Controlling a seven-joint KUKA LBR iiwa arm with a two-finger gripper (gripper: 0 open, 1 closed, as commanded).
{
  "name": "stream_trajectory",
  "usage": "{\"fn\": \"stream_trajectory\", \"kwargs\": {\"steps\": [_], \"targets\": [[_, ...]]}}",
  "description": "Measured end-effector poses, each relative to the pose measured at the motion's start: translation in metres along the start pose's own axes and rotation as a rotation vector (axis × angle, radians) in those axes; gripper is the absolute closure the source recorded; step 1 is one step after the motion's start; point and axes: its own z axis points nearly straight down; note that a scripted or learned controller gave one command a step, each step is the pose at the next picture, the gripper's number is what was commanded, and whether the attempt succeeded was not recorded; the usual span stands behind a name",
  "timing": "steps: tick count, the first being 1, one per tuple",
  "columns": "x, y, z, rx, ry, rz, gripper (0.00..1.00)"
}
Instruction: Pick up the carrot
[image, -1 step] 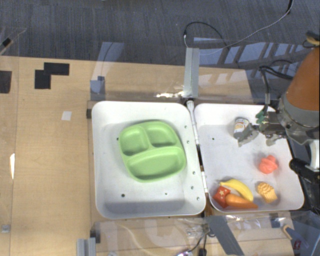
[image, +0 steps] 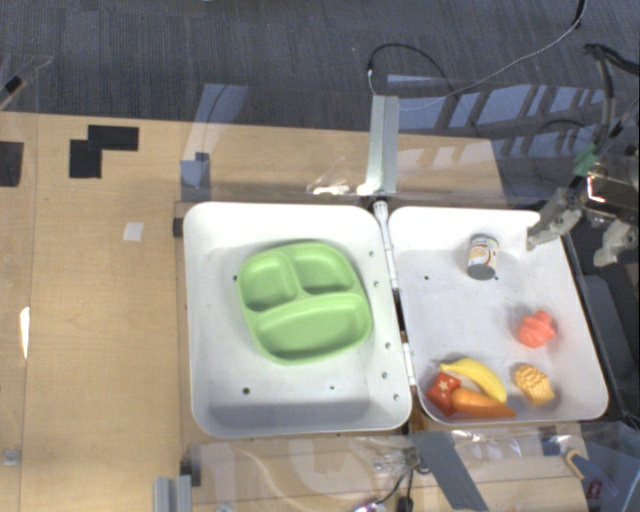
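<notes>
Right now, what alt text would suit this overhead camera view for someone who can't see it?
An orange carrot lies at the right bin's near edge beside a banana, with the gripper at its far corner. The left bin holds a green divided plate.

No text or numbers can be read anywhere (the can's (image: 482, 256) label is blurred)

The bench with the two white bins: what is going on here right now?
Nothing is being handled yet. The gripper hangs at the far right edge of the right bin, apart from every item. The carrot lies at that bin's near edge, beside the banana. A green divided plate sits in the left bin.
</notes>
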Motion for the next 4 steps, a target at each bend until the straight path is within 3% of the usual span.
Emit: {"fn": "stream_trajectory", "kwargs": {"steps": [1,2,3,4], "targets": [[0.001,0.002,-0.011,-0.005,0.0,-0.009,1.0],[0.066,0.005,0.104,0.002,0.002,-0.867,1.0],[0.068,0.007,0.092,-0.006,0.001,-0.869,1.0],[-0.006,0.015,0.05,0.0,0.0,-0.763,1.0]]}}
